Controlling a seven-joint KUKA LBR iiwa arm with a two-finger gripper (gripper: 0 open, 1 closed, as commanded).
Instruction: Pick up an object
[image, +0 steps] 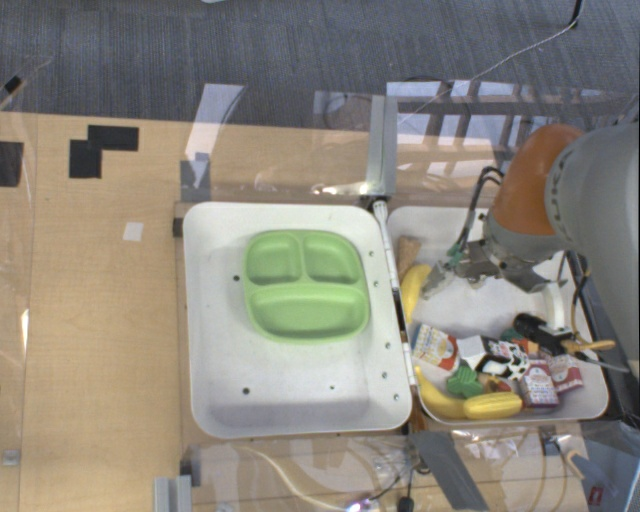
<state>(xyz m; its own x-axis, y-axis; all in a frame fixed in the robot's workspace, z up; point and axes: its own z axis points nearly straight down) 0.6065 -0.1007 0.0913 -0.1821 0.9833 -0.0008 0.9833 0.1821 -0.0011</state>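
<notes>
At the right bin's (596, 405) six o'clock rim lie a yellow banana (455, 402), a small green toy (463, 381), little cartons (540, 385) and a snack packet (434, 346), packed touching. Above them, toward twelve, the gripper (470, 268) hangs over bare bin floor; whether its jaws are spread I cannot tell. At nine o'clock, the left bin (215, 400) holds a green divided plate (304, 283). Risk: a descent here likely closes on nothing, or crowded neighbours get nudged.

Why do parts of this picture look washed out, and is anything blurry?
In the camera view, the clear panels behind the bins catch pale glare; the left bin shows soft shadow under the green tray; the arm looms large and slightly soft.
</notes>
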